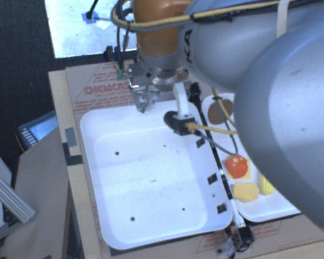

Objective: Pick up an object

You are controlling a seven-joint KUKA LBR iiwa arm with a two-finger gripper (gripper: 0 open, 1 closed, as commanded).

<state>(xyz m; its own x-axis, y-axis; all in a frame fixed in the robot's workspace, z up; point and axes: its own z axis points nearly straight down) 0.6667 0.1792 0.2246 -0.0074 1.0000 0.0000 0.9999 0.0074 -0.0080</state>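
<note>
Reaching in from the right, the grey arm (pixel 276 76) crosses over the right bin (pixel 268 212) and holds its gripper (pixel 145 102) above the far edge of the left bin (pixel 151 177), near that bin's far right corner. Whether the pincer is spread or pressed together I cannot tell from this angle. In the right bin, near its front left corner, a red object (pixel 237 166) lies just beside a yellow object (pixel 246 191), both close to the bin's left wall.
</note>
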